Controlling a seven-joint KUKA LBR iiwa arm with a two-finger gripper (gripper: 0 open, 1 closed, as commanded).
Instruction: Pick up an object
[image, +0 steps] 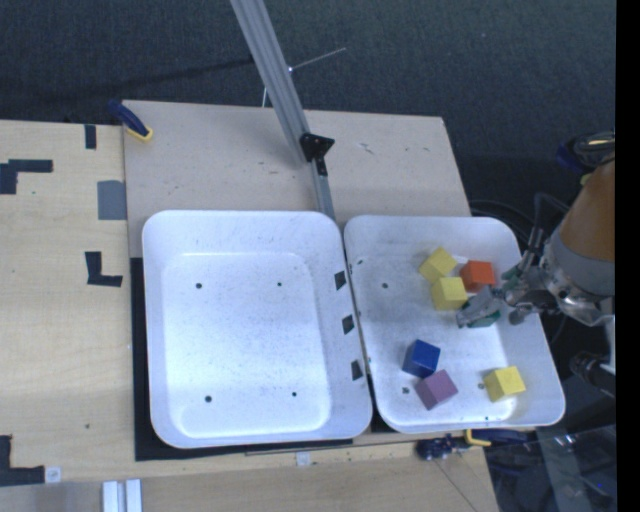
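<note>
Over the right bin (392, 400), end effector (480, 312) beside orange cube (478, 273), grip state seemingly indiscernible.

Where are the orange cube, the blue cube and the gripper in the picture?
orange cube (478, 273), camera view, on its top face.
blue cube (422, 357), camera view, on its top face.
gripper (478, 313), camera view, between its fingertips.

- You're looking at a robotics lab: a plywood table (250, 160) marked with tape.
- Two white bins (160, 300) and a metal camera pole (275, 75) confirm it.
</note>
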